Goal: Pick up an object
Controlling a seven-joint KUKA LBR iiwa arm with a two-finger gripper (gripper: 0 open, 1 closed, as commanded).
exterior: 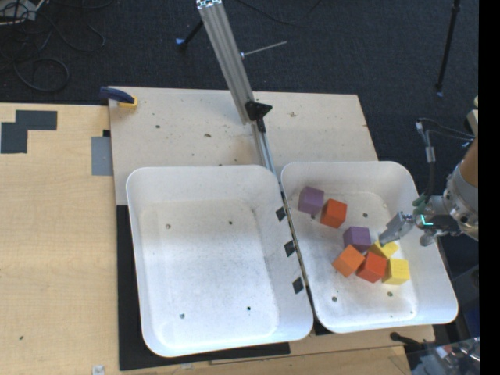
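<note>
Right now your gripper (pixel 393 231) sits low over the right-hand bin (pixel 406 307), reaching in from the right edge; you cannot tell from this angle whether it is apart or together, and nothing shows as held in it. Its metallic tip hangs just above a yellow block (pixel 385 249) that is partly hidden beneath it.

You have a small clutch of matte, foam-like cubes with squared faces in that bin. A purple cube (pixel 311 200) and an orange-red cube (pixel 333 213) lie touching near the bin's upper middle. Lower down, a second purple cube (pixel 357 237) sits just beside the gripper tip, with an orange cube (pixel 348 260) below it, a red cube (pixel 373 267) touching that one, and another yellow cube (pixel 398 271) at the right of the cluster.

Both bins are shallow white trays with rounded corners and smooth, slightly speckled floors. The left bin (pixel 148 209) shows a few dark specks on its floor. Between the two bins you see small black clips (pixel 288 248) along the shared rim. A ribbed aluminium bar (pixel 230 61) slants up from the bench behind them, and a pale wooden board (pixel 47 241) lies at the left.
</note>
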